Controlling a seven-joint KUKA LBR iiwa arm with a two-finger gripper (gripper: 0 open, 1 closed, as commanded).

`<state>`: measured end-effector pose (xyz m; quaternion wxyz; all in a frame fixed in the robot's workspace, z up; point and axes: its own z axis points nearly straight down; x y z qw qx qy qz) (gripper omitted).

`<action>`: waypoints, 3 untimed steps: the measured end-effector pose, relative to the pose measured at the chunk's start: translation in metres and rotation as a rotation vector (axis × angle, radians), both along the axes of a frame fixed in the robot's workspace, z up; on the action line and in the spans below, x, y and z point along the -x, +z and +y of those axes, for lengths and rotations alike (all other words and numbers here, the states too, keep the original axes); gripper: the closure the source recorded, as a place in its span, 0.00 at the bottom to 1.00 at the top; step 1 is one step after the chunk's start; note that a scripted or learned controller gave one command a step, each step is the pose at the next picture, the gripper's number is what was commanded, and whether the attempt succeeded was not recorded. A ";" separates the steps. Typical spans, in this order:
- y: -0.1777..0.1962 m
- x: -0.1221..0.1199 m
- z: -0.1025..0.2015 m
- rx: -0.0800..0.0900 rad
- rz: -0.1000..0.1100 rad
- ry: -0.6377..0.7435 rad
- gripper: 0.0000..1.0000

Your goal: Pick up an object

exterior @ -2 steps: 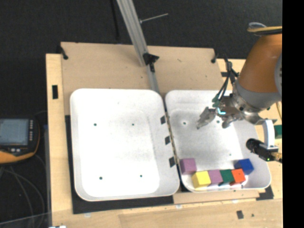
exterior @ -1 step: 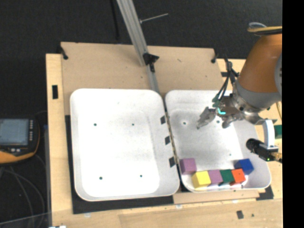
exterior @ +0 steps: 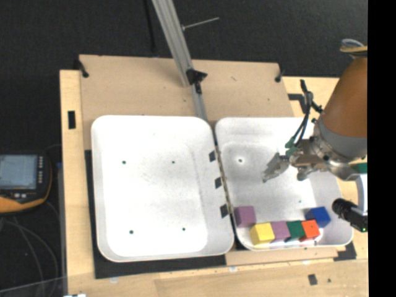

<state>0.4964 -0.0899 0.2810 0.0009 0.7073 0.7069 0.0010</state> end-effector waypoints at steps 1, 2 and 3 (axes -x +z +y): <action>-0.002 -0.001 0.000 0.000 0.002 -0.001 0.00; -0.002 -0.001 0.000 0.000 0.002 -0.002 0.00; -0.002 -0.001 0.000 0.000 0.002 -0.003 0.00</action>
